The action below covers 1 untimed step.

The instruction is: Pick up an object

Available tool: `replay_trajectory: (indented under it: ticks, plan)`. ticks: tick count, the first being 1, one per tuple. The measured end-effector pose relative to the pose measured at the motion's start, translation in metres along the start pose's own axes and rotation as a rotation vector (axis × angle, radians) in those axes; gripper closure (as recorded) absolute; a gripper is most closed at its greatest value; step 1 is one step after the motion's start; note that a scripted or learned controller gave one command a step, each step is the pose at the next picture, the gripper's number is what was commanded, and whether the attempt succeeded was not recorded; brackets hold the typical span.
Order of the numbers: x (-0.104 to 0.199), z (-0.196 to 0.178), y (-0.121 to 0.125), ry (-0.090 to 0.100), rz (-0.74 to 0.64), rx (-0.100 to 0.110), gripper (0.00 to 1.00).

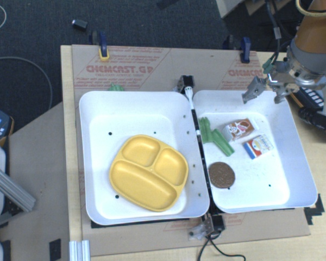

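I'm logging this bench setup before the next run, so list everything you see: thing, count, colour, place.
Bins: two, white, side by side: left bin, right bin.
Divided plate: one, yellow, in the left bin.
Green pieces: two, green, left part of the right bin.
Round disc: one, brown, right bin near its left wall.
Brown packet: one, brown and white, middle of the right bin.
Small packet: one, white with blue and red, right of the brown packet.
Clamps: two, blue, bench's far edge.
Gripper: one, grey, above the right bin's far edge.

Yellow divided tray point(149, 171) lies in left bin point(92, 145).
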<state>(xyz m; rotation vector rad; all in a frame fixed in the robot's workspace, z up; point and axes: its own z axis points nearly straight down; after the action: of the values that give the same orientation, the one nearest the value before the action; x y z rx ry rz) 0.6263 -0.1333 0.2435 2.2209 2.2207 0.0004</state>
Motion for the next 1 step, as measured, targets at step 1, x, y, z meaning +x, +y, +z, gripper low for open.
replay_trajectory:
  ticks: [1]
  plan:
    - [0.0301,0.1637,-0.0607,0.002,0.000,0.003,0.00]
